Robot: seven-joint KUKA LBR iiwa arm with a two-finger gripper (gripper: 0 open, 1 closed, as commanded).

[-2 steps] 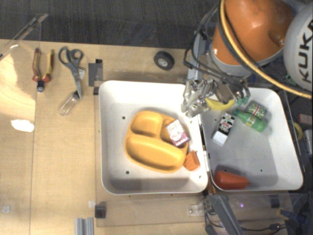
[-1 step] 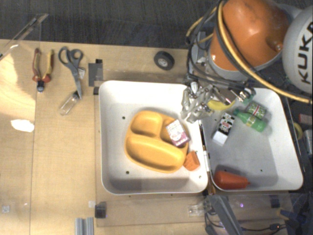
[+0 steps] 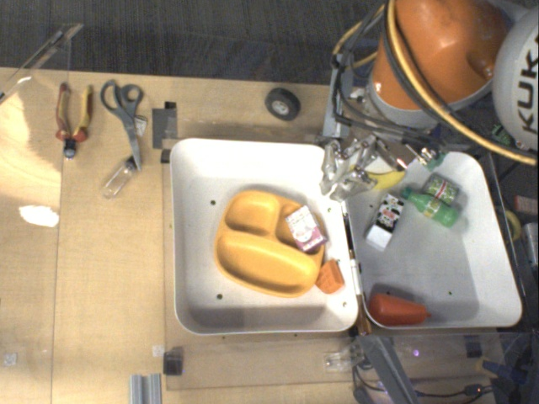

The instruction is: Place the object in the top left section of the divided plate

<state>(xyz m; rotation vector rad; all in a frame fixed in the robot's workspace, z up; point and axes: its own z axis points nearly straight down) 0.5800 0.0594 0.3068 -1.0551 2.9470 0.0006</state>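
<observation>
- Pincer (image 3: pixel 344 175): I see it above the seam between the two bins; whether it is released or clenched I cannot tell.
- Yellow divided plate (image 3: pixel 261 263): in the left bin (image 3: pixel 194 225).
- Small pink-and-white carton (image 3: pixel 304 229): lying in the plate's right-hand section.
- Right bin (image 3: pixel 472 268): green bottle (image 3: pixel 434 207), banana (image 3: pixel 387 178).

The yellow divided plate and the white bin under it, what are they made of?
The divided plate looks like moulded plastic: even yellow colour, rounded rims, a soft sheen. The white bin seems to be plastic too, matte, with smoothly curved corners; painted metal can't be ruled out.
</observation>
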